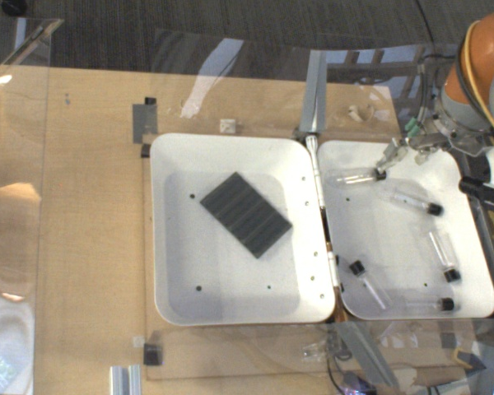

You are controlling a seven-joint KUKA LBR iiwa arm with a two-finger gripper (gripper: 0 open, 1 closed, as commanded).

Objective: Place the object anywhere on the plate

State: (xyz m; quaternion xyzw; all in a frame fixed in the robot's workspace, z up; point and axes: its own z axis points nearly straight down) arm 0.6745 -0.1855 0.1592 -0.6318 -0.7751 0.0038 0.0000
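Two white bins sit side by side on the wooden bench. The left bin holds a dark grey ribbed plate, lying flat and turned diagonally, roughly central and a little toward the far side.

The right bin holds several clear tubes with black caps. One tube lies near the far left corner, its black cap pointing right. A second tube lies slanted in the middle right. A third tube lies near the right wall. A fourth tube lies at the near left, cap toward the divider. A fifth tube lies along the near wall, cap at its right end.

The arm enters at upper right, orange band visible. The gripper reaches down-left over the far part of the right bin. Its tip sits just beside or touching the black cap of the far-left tube. Jaw state: cannot tell; the tip is too small and thin in this view. No tube is clearly seen between the jaws.

All tubes are in the right bin, well apart from the plate.
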